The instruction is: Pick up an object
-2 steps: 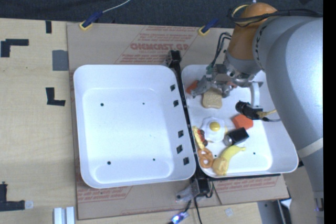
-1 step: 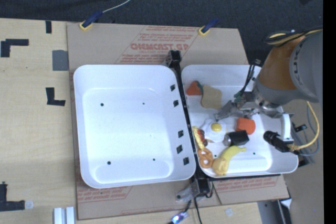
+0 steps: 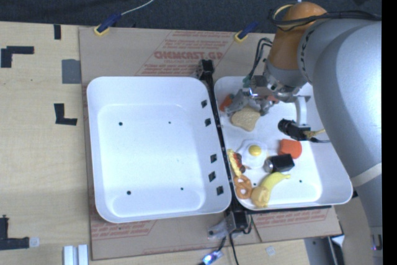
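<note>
Overhead view of the bench. We see the arm (image 3: 347, 84) reaching in from the right, its gripper (image 3: 253, 96) lowered over the far end of the right bin (image 3: 310, 182). The left bin (image 3: 149, 152) sits beside it across the dividing rim.

The gripper hangs directly above, or touching, a tan bread-like piece (image 3: 246, 121) that lies on the bin floor. We cannot tell from this angle which it is, nor whether the gripper is released or clenched, since the wrist hides its tip. Nothing is visibly held.

A small red-orange piece (image 3: 226, 102) lies just beside the gripper, against the dividing rim. Nearer the camera lie a toy fried egg (image 3: 254, 150), an orange block (image 3: 289, 147), a black object (image 3: 280, 163) touching that block, a banana (image 3: 273, 182) and a pretzel (image 3: 243, 184).

We judge the step in hand to be the approach or descent onto a chosen object, most likely the tan piece, with the grasp not yet confirmed. The next move calls for a firm closure on that piece and then a straight lift clear of the bin floor. The red-orange neighbour and the nearby rim leave little room on that side, so a glancing contact could push the target away.
</note>
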`<action>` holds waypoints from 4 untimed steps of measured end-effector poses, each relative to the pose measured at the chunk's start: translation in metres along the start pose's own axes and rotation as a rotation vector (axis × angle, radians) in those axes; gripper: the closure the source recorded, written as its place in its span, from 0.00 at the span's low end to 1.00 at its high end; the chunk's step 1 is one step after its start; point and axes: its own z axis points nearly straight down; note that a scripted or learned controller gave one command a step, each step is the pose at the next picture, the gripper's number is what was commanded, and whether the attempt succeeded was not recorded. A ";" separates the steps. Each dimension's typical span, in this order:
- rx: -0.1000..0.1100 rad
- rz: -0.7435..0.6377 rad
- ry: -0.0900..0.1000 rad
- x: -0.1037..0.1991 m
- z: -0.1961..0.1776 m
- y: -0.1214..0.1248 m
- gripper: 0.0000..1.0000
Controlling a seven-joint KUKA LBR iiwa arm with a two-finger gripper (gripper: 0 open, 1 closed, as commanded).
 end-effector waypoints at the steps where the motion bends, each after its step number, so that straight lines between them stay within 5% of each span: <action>1: -0.006 0.012 -0.006 -0.007 -0.011 -0.003 1.00; 2: -0.044 0.015 0.002 -0.003 -0.134 -0.072 1.00; 3: -0.043 0.004 0.005 0.103 -0.234 -0.093 1.00; 4: -0.042 0.000 0.007 0.215 -0.286 -0.075 1.00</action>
